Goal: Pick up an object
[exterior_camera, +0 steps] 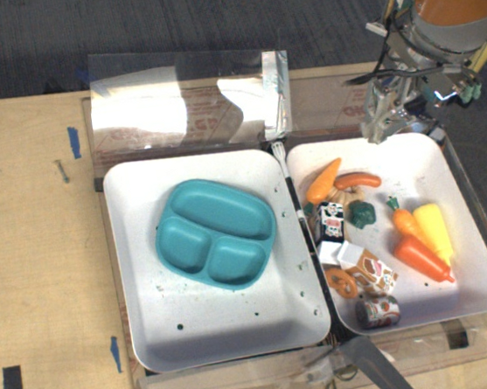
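Note:
The right bin (469, 205) holds several toy foods: an orange carrot (323, 181), a sausage (358, 181), a dark green piece (363, 213), a black-and-white block (332, 219), a yellow corn cob (434, 229), an orange-red pepper (423, 260), a patterned packet (375, 272) and a small can (379, 311). My gripper (386, 119) hangs over the far rim of that bin, up and to the right of the sausage, apart from every object. Nothing shows in its grasp.
The left bin (144, 316) bears a teal divided plate (217, 232) lying flat near its middle. A shiny clear sheet (189, 108) stands behind the bins. Cables (399, 29) trail off the wrist. Wooden bench top stretches to the left.

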### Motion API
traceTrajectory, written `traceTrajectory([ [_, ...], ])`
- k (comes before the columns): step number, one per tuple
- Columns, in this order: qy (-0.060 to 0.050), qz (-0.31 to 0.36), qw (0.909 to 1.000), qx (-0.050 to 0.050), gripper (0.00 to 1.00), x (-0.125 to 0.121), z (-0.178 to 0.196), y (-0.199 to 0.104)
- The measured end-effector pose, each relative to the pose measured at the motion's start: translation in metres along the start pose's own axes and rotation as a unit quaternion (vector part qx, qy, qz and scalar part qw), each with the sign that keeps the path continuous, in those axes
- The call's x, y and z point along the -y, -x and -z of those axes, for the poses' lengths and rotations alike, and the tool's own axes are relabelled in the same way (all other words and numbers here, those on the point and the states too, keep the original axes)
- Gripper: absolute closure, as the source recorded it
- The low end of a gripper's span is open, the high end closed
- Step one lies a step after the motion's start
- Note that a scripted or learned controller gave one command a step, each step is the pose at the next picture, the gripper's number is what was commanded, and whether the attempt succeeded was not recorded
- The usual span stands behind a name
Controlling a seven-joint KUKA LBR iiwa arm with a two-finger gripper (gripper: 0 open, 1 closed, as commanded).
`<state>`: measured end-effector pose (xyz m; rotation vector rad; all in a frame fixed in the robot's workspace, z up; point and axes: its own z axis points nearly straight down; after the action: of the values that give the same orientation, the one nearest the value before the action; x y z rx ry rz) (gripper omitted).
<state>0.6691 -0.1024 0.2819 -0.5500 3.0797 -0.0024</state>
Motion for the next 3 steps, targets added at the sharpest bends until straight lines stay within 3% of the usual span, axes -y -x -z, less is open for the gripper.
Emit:
traceTrajectory([
  [1,0.002,0.046,0.9989,-0.004,1.0,-0.014,-0.019,0.004],
  [2,0.002,0.063,0.998,-0.001,1.0,-0.059,-0.008,0.021],
  [3,0.001,0.116,0.9933,0.0,1.0,-0.059,0.008,0.021],
])
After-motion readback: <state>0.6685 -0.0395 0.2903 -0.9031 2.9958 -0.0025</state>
